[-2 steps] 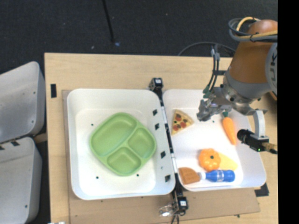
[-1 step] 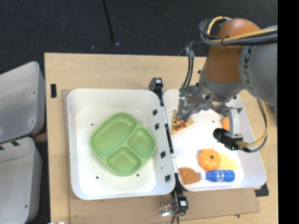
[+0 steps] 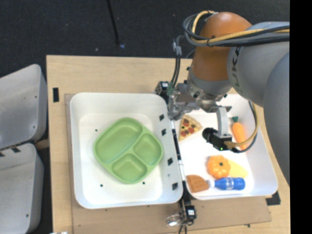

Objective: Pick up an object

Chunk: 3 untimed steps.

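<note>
Looks like the gripper hangs right above the pizza slice at the right bin's near-left edge, probably lining up a grab, but whether it's spread or closed I can't tell from here.

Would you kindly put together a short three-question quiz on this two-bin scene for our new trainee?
1. True or false: the green divided plate lies in the same bin as the pizza slice.
2. Which lies nearest the end effector? A) blue bottle B) pizza slice C) small pumpkin
3. Fill in: the carrot lies in the ____ bin as the camera sees it.

Key: 1. False; the plate sits alone in the left bin. 2. B. 3. Right.
</note>
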Each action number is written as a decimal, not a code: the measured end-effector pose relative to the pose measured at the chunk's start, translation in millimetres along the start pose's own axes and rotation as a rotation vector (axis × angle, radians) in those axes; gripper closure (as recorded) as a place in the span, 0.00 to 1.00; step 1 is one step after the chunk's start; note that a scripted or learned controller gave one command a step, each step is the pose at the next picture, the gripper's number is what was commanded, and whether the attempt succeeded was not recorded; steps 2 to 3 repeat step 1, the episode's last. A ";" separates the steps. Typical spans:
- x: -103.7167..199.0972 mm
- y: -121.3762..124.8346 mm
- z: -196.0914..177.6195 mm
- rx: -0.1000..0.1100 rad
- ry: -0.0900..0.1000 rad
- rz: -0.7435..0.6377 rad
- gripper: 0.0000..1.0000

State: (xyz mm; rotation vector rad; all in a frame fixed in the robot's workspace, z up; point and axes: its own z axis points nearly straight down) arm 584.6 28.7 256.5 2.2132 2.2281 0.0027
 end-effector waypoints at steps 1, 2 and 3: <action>43.7 5.7 11.1 0.001 -0.001 0.001 1.00; 43.7 5.7 11.1 0.001 -0.001 0.001 1.00; 43.7 5.7 11.1 0.001 -0.001 0.001 1.00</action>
